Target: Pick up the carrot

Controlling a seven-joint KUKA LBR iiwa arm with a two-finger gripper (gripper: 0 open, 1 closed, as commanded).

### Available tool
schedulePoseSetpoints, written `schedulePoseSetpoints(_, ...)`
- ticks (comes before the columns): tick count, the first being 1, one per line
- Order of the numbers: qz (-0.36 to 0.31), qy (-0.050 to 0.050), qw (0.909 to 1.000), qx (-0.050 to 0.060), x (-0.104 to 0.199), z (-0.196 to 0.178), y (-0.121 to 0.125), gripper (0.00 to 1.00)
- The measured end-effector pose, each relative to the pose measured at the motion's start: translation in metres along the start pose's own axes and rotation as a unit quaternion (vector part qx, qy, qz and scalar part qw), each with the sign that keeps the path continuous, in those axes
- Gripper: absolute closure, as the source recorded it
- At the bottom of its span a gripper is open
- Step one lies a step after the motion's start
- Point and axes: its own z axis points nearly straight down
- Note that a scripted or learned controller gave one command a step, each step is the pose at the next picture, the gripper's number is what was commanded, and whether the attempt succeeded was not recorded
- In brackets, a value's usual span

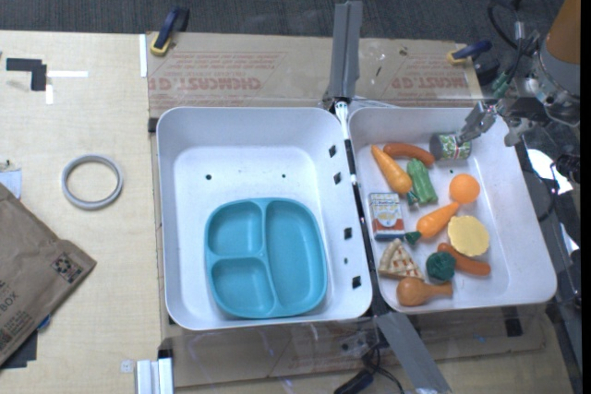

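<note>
In the right bin (528, 226) an orange carrot (436, 219) with a green leafy end lies slantwise in the middle. A second orange tapered piece (391, 169), also carrot-like, lies at the upper left of the pile. My gripper (475, 124) hangs over the bin's far right corner, up and to the right of both. It is right beside a small grey-green can (450, 146). Nothing orange is at the gripper.
Around the carrot lie a green cucumber (422, 184), an orange ball (464, 189), a yellow disc (468, 235), a small box (386, 211), a sandwich wedge (399, 260) and a dark green lump (440, 266). The left bin (185, 161) holds a blue divided tray (266, 256).
</note>
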Motion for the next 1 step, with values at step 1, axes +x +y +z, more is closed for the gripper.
schedulePoseSetpoints(1,0.054,0.0,0.9986,0.0,0.022,0.1429,-0.0113,0.0)
